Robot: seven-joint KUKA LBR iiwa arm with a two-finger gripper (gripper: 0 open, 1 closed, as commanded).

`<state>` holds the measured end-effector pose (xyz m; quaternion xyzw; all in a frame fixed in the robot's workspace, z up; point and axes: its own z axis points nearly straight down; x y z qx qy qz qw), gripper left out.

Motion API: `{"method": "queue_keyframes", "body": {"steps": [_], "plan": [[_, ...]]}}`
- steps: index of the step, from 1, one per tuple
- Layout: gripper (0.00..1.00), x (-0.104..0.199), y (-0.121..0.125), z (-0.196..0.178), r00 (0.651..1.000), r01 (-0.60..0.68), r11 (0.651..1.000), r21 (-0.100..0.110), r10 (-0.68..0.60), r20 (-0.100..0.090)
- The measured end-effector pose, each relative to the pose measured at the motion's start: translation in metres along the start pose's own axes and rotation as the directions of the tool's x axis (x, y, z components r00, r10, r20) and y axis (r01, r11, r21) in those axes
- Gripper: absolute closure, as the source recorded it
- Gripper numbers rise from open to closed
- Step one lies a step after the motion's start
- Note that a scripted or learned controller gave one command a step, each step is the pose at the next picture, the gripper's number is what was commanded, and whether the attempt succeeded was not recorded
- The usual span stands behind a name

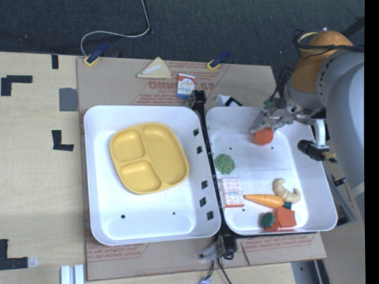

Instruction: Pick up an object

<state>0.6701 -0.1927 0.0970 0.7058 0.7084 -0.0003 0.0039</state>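
Note:
My gripper [265, 127] hangs over the back of the right bin [308, 158], reaching in from the right. A small red-orange round object [263, 137] sits directly under its tip, touching or nearly touching it. Further forward in the same bin lie a green broccoli-like piece [225, 163], a red-and-white card [231, 192], an orange carrot [263, 200], a beige curved piece [286, 189] and a red block with a green bit [279, 219].
The left bin [100, 206] holds a yellow divided plate [148, 157]. Behind the bins on the cardboard stand a small red-and-white box [186, 86] and a tan wedge [155, 69]. A black divider [204, 158] runs between the bins.

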Motion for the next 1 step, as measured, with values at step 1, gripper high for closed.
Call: {"method": "queue_keyframes", "body": {"steps": [1], "plan": [[1.00, 0.1250, -0.0229, -0.0889, 1.000, 0.000, 1.000, 0.004, 0.000, -0.007]]}}
